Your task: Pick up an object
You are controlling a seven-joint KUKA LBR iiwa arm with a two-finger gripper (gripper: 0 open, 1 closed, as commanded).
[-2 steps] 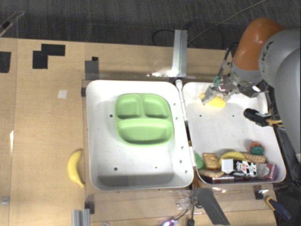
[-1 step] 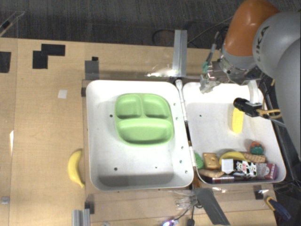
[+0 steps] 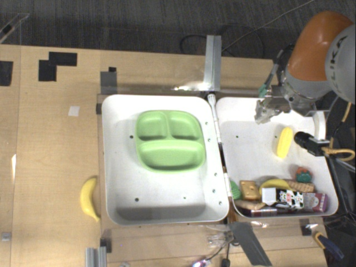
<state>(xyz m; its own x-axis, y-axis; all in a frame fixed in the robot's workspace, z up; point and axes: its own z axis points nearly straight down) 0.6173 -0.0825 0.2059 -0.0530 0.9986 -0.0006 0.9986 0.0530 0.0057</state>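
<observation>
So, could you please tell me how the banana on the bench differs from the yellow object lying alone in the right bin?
The banana is curved, while the yellow object looks straight and stubby. The banana lies outside the bins on the wooden bench, against the left bin; the yellow object sits inside the right bin, near the tool. The banana is longer. Both are yellow and lie untouched.

Bright, even overhead light; soft focus, mild bin (image 3: pixel 167 213) glare.
</observation>
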